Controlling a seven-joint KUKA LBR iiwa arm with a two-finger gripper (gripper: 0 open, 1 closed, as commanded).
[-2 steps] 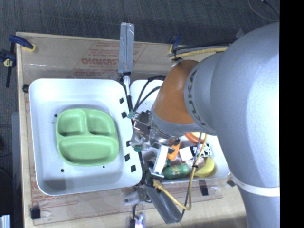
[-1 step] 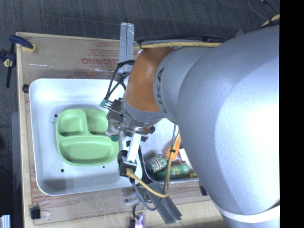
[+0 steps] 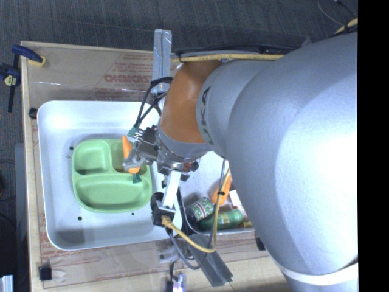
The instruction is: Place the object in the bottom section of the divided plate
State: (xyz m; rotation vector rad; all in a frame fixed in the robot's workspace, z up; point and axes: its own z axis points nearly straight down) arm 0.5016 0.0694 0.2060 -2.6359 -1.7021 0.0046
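Gripper: the gripper [image 3: 135, 157] hangs over the green divided plastic plate [image 3: 109, 190]'s right rim.
Object: small orange carrot-shaped toy [image 3: 127, 146], apparently between the fingers.
Risk: released here, it may land in the upper-right section or on the rim.

a pale wooden bench [image 3: 91, 72] with faded red lettering carried two shallow white plastic bins. the left bin [image 3: 51, 163] sat near the bench's left edge, the right bin [image 3: 209, 181] just beside it. blue clamps [image 3: 18, 62] gripped the bench's far-left corner.
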